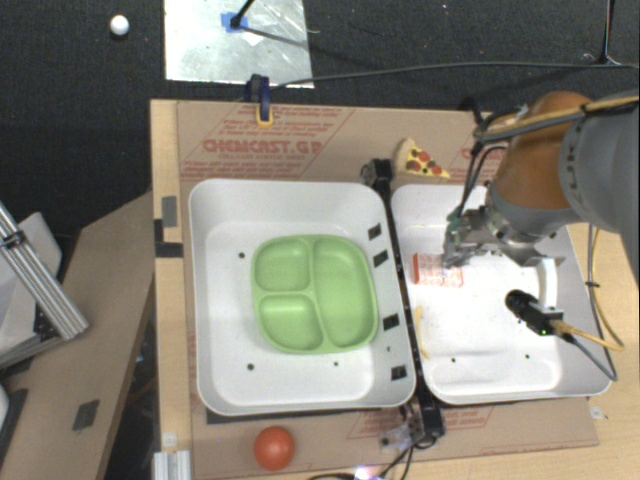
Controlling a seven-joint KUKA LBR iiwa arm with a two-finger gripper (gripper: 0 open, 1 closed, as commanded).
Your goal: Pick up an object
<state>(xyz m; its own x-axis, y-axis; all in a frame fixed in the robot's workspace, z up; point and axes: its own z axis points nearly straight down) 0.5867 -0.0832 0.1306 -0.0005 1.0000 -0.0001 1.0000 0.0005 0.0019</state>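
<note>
Over the right bin point(575, 368), arm bent downward, gripper point(452, 248) (grey) near red-white packet point(437, 271).

Setting: robotics lab test bench.
Work surface: brown board point(300, 138) printed CHEMCAST GP, laid over dark floor covering.
Fixtures: two shallow white bins, left bin point(215, 268) and right bin point(575, 358), joined by black clips.
Machinery: grey industrial arm point(590, 168) with orange band, cabled.
Hardware: aluminium extrusion rail point(35, 273) at left edge.
Props: toy items, green divided tray point(312, 292), pizza slice point(422, 160), orange ball point(274, 447).
</note>
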